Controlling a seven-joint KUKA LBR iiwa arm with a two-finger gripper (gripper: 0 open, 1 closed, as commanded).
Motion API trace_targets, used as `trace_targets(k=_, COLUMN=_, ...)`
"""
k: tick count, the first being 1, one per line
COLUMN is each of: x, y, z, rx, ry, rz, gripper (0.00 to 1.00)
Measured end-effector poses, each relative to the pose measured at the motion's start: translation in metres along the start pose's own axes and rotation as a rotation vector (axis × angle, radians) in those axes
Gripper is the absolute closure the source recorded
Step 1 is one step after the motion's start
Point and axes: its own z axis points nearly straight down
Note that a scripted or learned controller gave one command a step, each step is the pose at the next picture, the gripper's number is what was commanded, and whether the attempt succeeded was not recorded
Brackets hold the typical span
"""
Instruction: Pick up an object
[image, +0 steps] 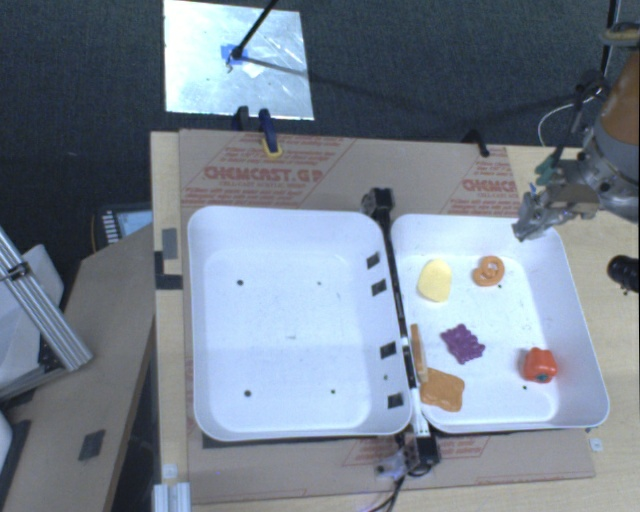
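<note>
Hovering over the far right corner of the right bin (575, 300), the gripper (530, 222) hangs with nothing between its fingers — whether they stand apart or together I cannot tell from this angle.

All the candidates sit in that right bin. Closest to the gripper is the orange ring (489, 270), with the yellow piece (434, 280) just beside it, toward the divider between the bins. Further toward the near edge lies the purple cluster (462, 342), the red piece (538, 365) near the bin's right wall, and the flat tan piece (442, 389) tucked into the near corner by the divider.

My read — these look like small toy foods, light and fairly stiff, probably smooth plastic or rubber, so slipping is the likelier trouble than crushing. The ring looks the handiest pick: one finger through the hole or a pinch across its rim should seat well. The yellow piece looks rounded and may squirt out unless taken across its narrow middle. The tan piece lies flat and close to the wall, a poor first choice. The left bin (200, 300) sits well apart from the action.
</note>
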Motion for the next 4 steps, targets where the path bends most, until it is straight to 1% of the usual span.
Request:
trace_targets(k=1, x=0.135, y=-0.018, z=-0.119, rx=-0.003, ry=0.004, rz=-0.004, gripper=1.0)
trace_targets(k=2, x=0.236, y=-0.039, z=-0.15, rx=0.007, ry=0.004, rz=-0.001, gripper=1.0)
trace_targets(k=3, x=0.318, y=-0.025, z=-0.192, rx=0.006, ry=0.005, rz=0.002, gripper=1.0)
trace_targets(k=4, x=0.313, y=-0.024, z=-0.201, rx=0.008, ry=0.002, rz=0.006, gripper=1.0)
